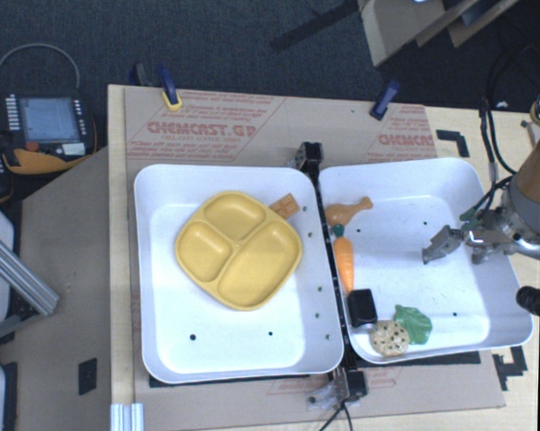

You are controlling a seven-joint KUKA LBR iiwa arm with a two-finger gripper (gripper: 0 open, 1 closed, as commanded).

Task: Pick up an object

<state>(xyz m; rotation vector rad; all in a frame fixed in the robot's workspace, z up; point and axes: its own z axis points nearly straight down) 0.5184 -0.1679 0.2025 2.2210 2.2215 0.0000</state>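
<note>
While the claw (446,244) hangs seemingly spread, the right bin (448,177) holds a carrot (343,262).

My arm (529,188) runs off the right edge, so most of me is cut off. The yellow divided plate (238,250) covers part of a small brown piece (284,204) (I cannot tell what it is). The leafy green toy (416,322) partly overlaps the round cracker (389,337); its surface detail is too small to read.
</note>
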